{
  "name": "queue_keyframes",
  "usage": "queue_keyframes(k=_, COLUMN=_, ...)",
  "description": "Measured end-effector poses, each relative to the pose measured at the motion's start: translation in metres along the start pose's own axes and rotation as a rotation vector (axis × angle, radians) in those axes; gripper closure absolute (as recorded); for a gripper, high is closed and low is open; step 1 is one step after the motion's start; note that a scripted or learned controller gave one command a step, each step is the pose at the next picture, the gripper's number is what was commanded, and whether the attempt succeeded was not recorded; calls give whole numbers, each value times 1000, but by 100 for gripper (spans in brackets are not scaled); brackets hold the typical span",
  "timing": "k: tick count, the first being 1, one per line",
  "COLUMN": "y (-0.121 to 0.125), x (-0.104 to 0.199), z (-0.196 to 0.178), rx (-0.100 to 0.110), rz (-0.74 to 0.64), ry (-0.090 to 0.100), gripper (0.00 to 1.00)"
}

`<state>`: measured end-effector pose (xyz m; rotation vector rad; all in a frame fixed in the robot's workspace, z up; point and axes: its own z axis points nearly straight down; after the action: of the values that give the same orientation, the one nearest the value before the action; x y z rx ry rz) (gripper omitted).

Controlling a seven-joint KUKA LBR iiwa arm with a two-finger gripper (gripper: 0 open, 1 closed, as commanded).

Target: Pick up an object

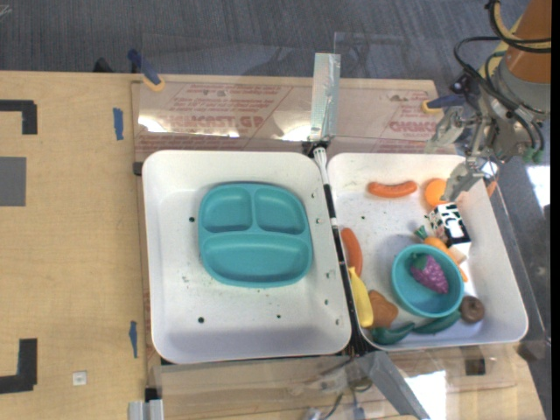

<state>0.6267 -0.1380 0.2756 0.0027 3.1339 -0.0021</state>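
**Bench status: gripper over right bin's far corner**

You've got the gripper (475, 166) upper right, fingers spread, nothing between them. Toys sit in the right bin (512, 269): sausage (392, 189), teal bowl (426, 281) with grapes (430, 273). Left bin (166, 261) holds a teal divided plate (255, 234). Plywood bench (70, 234), grey floor (219, 16) behind.

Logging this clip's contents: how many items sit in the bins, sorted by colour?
Teal: 2, divided plate, bowl
Orange: 3, sausage, carrot, round piece
Purple: 1, grapes
Yellow: 1, banana
Black-and-white: 1, cow toy
Total: 8; the corner clutter is unclear.
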Motion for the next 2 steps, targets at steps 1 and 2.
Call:
queue_keyframes(k=1, y=-14, x=52, z=178, rx=-1, rz=-66, ry=2, gripper=0)
queue_keyframes(k=2, y=-15, x=85, z=183, rx=0, rz=-10, ry=-10, gripper=0)
